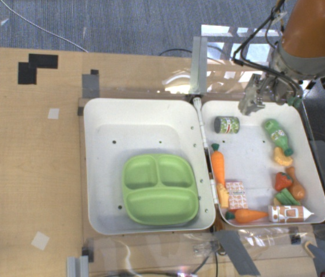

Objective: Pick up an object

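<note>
The right bin [254, 154] holds several toy foods. A small green can [227, 124] lies on its side near the back left corner. A green bottle [276, 134] lies by the right wall, with a yellow piece [282, 156] just below it. An orange carrot [218, 165] lies along the left wall. My gripper [253, 104] hangs over the bin's back edge, up and to the right of the can. It is open and nothing is between its fingers.
The left bin [110, 126] holds a green divided plate [159, 188]. Near the right bin's front lie a pink box [235, 194], a second carrot [249, 215], a white bottle [289, 213] and a red vegetable [283, 180]. A metal post [197, 68] stands behind the bins.
</note>
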Action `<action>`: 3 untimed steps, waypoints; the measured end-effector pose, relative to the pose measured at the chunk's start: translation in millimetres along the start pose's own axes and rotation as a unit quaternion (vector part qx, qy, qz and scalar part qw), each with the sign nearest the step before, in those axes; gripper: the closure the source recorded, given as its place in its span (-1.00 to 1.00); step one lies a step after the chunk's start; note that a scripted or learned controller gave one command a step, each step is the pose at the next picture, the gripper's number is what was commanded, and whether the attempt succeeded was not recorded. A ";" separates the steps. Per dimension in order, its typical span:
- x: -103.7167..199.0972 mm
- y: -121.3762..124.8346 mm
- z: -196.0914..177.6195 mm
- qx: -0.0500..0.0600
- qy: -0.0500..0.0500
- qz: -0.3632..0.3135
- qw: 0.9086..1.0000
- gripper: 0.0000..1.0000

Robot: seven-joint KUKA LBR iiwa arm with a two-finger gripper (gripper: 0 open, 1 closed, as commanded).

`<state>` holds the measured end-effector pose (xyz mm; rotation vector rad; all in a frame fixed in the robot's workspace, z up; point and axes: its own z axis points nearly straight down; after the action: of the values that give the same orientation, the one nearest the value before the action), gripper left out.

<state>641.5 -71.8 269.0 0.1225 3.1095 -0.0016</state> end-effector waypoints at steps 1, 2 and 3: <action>-11.1 -84.4 41.9 -0.001 0.010 -0.168 0.986 1.00; -15.0 -80.8 26.7 0.000 0.002 -0.171 0.985 1.00; -14.8 -80.7 27.2 0.000 0.003 -0.171 0.985 -1.00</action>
<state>650.7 -153.4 242.2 -0.4113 3.0905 -0.0080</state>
